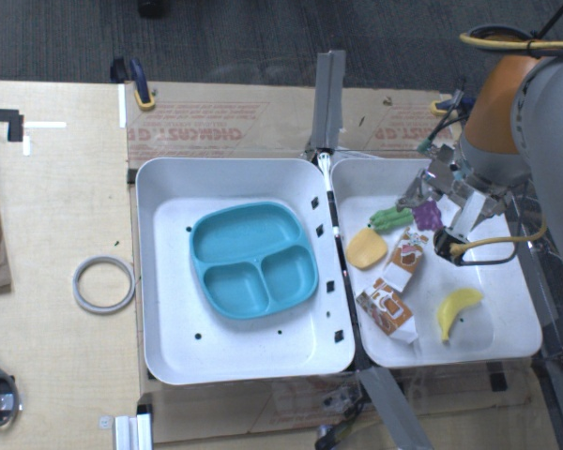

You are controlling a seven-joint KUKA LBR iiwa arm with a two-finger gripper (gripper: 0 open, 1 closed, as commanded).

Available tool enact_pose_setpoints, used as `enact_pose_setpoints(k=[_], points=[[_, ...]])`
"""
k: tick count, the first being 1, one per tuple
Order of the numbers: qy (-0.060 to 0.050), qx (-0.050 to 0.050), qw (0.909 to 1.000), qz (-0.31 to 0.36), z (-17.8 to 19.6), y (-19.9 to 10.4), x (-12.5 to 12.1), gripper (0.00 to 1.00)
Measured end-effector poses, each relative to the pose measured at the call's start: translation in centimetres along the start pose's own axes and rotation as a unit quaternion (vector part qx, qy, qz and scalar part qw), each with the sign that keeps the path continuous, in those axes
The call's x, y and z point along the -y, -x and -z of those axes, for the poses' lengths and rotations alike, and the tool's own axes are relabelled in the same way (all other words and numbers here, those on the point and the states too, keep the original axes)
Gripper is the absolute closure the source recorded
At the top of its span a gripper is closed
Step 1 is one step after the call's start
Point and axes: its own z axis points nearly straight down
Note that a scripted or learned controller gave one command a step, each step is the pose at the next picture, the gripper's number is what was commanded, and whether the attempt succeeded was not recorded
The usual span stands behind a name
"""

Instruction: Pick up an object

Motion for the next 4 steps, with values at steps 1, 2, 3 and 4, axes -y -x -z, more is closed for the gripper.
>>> enact_pose_setpoints(k=[1, 2, 3, 4], points=[[0.001, 0.000, 0.9975, 0.071, -3.2, -2.6, -3.8, 0.00], [0.000, 0.001, 0.9974, 0.072, -2.3, -2.6, -3.8, 1.00], [0.000, 0.001, 0.9974, 0.072, -2.4, -2.6, -3.8, 0.00], [-0.001, 0.003, 0.9973, 0.073, -1.5, -2.5, -3.8, 1.00]])
